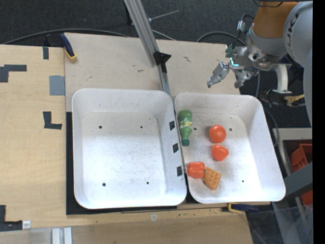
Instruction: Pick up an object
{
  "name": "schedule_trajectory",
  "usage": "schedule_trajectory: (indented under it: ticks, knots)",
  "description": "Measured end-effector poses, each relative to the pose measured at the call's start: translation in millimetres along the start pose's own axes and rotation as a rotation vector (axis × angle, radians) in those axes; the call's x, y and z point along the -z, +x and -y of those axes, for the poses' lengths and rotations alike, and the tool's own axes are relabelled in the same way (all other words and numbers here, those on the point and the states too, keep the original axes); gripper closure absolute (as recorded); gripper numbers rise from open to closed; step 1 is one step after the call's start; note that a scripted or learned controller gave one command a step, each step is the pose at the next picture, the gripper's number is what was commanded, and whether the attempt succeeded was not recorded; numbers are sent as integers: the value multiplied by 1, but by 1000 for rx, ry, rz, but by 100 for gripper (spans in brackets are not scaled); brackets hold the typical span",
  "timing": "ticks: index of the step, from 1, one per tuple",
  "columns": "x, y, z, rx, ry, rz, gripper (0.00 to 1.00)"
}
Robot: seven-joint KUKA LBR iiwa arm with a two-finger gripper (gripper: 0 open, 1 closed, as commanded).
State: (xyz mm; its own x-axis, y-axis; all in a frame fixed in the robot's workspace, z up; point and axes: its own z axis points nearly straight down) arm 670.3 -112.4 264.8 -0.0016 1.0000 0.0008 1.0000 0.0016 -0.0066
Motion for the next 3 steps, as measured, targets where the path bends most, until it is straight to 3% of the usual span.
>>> schedule_trajectory:
  ticks: [1, 3]
  knots:
    - [3, 0, -1, 1, -5, 1, 0]
    - [-85, 6, 4, 0, -1, 2, 0]
